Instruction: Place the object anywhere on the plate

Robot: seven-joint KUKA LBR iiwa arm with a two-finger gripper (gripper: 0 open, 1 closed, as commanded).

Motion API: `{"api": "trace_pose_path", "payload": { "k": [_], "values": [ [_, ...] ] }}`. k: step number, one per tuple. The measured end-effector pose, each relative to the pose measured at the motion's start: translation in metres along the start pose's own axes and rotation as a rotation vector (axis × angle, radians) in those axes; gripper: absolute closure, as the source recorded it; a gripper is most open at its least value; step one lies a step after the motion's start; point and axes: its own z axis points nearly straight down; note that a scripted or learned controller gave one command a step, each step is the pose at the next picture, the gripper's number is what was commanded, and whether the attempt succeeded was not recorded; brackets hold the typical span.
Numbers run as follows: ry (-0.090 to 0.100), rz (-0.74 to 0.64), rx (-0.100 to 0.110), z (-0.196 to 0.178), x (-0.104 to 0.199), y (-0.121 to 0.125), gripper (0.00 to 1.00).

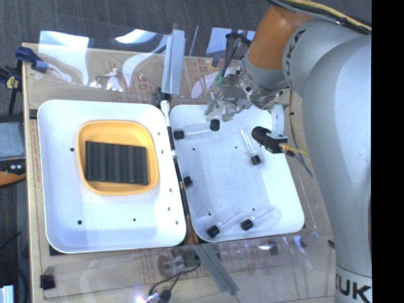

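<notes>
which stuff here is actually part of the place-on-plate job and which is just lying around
Part of the job:
- yellow plate in the left bin
- clear tubes with black caps in the right bin
- gripper

Just lying about:
- blue clamp
- cables

Arm (pixel 315 62) reaching in from right, wrist bent down-left.

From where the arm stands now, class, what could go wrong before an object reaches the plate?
1. The clear tubes are see-through on a white bin, so a grasp may miss.
2. The gripper hangs at the bin's far rim, where it could knock the wall.
3. The yellow plate lies in the other bin; a loosely held tube might drop crossing the divide.
</notes>
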Motion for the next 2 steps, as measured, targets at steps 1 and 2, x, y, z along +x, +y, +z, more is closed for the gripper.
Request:
{"api": "trace_pose_path", "payload": {
  "k": [1, 2],
  "values": [
    [-0.002, -0.208, 0.003, 0.021, 0.026, -0.036, 1.00],
    [-0.002, -0.453, 0.001, 0.015, 0.061, -0.070, 1.00]
  ]
}}
